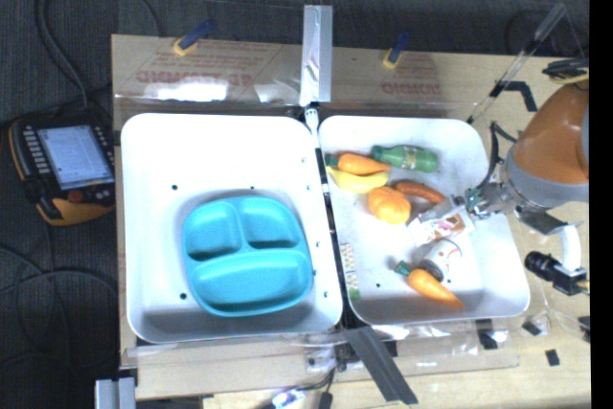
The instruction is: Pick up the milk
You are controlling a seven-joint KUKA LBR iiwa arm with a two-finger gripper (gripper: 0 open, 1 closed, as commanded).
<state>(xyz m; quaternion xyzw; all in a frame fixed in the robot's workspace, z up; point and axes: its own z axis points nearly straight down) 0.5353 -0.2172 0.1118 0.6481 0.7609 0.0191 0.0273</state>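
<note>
A small white carton with red print, which I take to be the milk (pixel 443 228), lies in the right bin (pixel 498 287) near its middle right. My gripper (pixel 475 202) hangs just above and to the right of it, close to the bin's right wall. The grey wrist with its orange band (pixel 560 144) reaches in from the right. From here I see nothing clearly held.
The right bin also holds a green bottle (pixel 405 156), a yellow banana (pixel 352 179), an orange fruit (pixel 388 204), a reddish sausage (pixel 419 192) and a carrot (pixel 429 284). A blue divided tray (pixel 247 252) sits in the left bin (pixel 153 168).
</note>
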